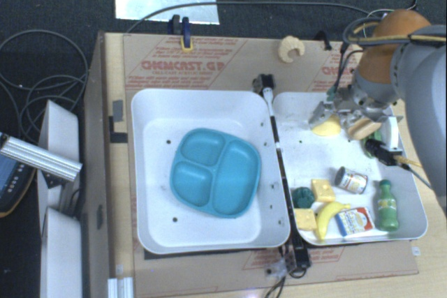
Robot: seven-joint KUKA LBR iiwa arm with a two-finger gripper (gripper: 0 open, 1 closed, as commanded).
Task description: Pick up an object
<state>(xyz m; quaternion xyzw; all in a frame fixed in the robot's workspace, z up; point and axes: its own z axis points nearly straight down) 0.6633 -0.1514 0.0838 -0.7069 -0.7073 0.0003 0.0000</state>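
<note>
My gripper (341, 115) hangs low over the far part of the right bin (297, 115), under the orange band of the arm (391, 31). A pale yellow lemon-like piece (325, 128) lies just at its left tip. A tan bread-like piece (361, 128) lies at its right. Both sit very close to the gripper, and I cannot tell whether either one is touched or held. The arm's wrist hides the gripper's upper part.
The right bin's near half holds a small can (351, 180), green bottle (386, 206), banana (328, 216), cheese wedge (323, 189), dark green lump (303, 197) and a blue-red carton (351, 221). A blue divided plate (215, 172) lies in the left bin (154, 122).
</note>
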